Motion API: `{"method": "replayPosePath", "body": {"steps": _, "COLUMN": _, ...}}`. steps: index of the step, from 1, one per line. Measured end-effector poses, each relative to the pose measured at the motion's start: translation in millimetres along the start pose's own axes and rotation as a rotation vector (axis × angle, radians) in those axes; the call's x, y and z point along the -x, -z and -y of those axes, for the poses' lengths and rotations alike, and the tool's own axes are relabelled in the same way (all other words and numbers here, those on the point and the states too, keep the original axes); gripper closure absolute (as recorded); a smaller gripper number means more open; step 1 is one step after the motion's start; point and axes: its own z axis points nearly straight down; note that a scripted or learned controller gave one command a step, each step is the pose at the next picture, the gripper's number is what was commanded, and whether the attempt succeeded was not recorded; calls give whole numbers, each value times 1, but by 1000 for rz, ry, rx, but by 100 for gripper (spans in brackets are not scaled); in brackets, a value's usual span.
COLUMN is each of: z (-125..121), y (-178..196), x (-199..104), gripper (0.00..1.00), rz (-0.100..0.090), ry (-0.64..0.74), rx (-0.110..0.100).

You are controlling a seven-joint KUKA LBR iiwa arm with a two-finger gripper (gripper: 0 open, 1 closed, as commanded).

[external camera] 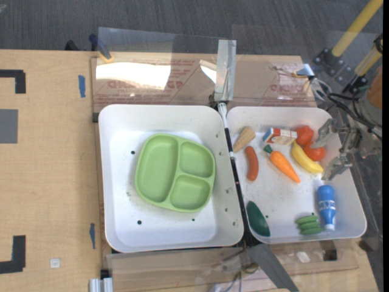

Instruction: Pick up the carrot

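The orange carrot [284, 165] lies tilted in the middle of the right bin [355, 224], its thick end toward the back left. A yellow banana [306, 158] rests just right of it. My gripper [332, 149] hovers at the bin's right edge, to the right of the banana and apart from the carrot. Its two fingers stand open, with nothing held between them.
Around the carrot lie a red sausage [251, 163], a beige cone [244, 137], a small red-and-white packet [279, 137], a red vegetable [306, 135], a blue bottle [326, 207], green beans [309, 224] and a dark green vegetable [258, 219]. The left bin [115, 181] holds a green divided plate [175, 172].
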Motion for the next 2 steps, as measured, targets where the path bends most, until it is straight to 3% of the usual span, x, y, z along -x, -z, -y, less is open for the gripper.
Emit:
{"method": "replayPosePath", "body": {"steps": 1, "z": -49, "y": -89, "x": 8, "gripper": 0, "rz": 8, "ry": 179, "rx": -2}}
{"method": "replayPosePath", "body": {"steps": 2, "z": -110, "y": -96, "x": 0, "gripper": 0, "rz": 8, "ry": 57, "rx": 2}}
